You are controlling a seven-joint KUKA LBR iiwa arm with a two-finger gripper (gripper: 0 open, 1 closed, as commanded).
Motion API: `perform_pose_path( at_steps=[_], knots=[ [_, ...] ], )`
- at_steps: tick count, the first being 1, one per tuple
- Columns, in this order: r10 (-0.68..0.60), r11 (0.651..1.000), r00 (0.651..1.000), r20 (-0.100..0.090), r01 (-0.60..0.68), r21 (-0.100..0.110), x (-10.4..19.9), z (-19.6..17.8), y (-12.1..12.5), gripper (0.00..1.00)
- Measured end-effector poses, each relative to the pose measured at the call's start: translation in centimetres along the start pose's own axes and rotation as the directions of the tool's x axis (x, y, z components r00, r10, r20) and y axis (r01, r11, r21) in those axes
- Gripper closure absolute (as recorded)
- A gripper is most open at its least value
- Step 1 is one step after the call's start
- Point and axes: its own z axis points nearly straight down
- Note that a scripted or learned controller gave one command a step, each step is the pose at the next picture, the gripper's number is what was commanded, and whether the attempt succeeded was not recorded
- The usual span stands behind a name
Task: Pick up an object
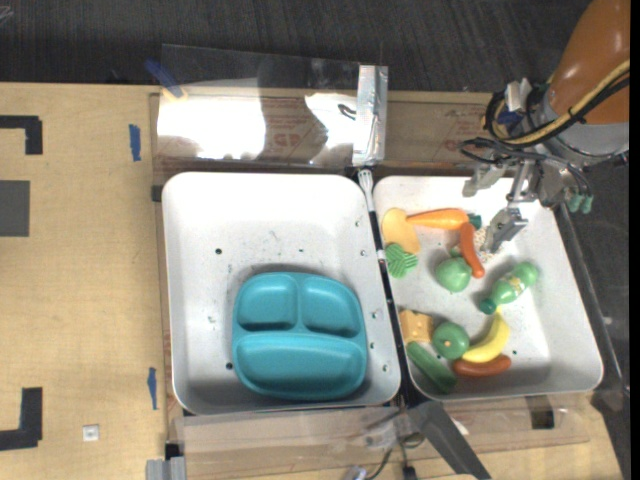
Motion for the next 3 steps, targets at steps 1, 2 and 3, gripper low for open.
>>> perform_pose_path(
  at_steps=[1, 2, 3],
  knots=[
    [-0.187, 0.982, 0.982, 0.004, 0.187, 0.001, -0.7, 15.3, -2.0, 0.00],
    [-0.072, 0.997, 0.997, 0.003, 0.072, -0.001, 0.5, 16.1, -1.2, 0.00],
    [0.003, 1.000, 1.000, 0.004, -0.003, 0.000, 0.1, 16.1, 0.6, 0.00]
  ],
)
